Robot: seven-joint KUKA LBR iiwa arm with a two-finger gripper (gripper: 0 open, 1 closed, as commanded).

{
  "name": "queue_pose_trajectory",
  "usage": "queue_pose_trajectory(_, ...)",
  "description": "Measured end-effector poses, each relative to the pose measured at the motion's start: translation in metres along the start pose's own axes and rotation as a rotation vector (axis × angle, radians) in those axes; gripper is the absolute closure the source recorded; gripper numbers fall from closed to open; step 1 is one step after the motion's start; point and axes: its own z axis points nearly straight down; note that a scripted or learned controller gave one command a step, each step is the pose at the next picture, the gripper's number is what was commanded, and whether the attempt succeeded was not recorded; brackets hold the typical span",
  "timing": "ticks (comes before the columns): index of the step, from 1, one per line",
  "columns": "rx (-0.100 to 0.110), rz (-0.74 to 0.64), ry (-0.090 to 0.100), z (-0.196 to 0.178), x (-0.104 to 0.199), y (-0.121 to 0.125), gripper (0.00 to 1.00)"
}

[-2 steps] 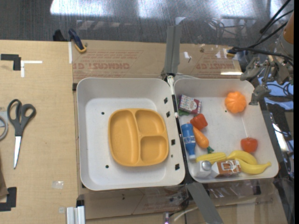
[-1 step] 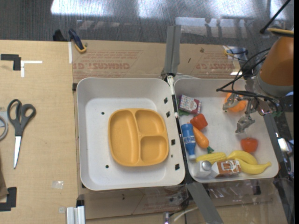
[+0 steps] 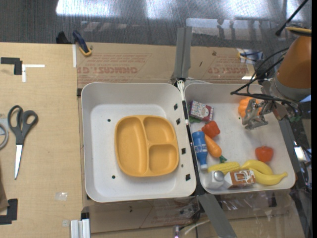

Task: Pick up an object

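- Claw (image 3: 254, 119) hangs over right bin (image 3: 233, 143), far corner, just beside an orange fruit (image 3: 244, 105).
- Can't tell if it's apart or together, nothing seen clamped.
- Best bet imo: centre over fruit, drop straight, clear of bin wall.

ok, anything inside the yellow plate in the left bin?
Nothing visible inside the yellow plate: its three sections all show bare. It sits alone in the left bin. Whatever is under the plate is covered, so that cannot be told.
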Motion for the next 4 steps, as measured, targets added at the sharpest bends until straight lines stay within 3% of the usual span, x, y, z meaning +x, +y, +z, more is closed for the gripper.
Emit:
queue_pose_trajectory(1,-0.003,0.140,0.004,-0.111,0.017,0.060,1.00)
queue_pose_trajectory(2,-0.003,0.322,0.008,-0.143,0.062,0.115,1.00)
queue_pose_trajectory(3,-0.002,0.574,0.007,-0.209,0.028,0.153,1.00)
queue_pose_trajectory(4,-0.002,0.605,0.012,-0.146,0.073,0.202,1.00)
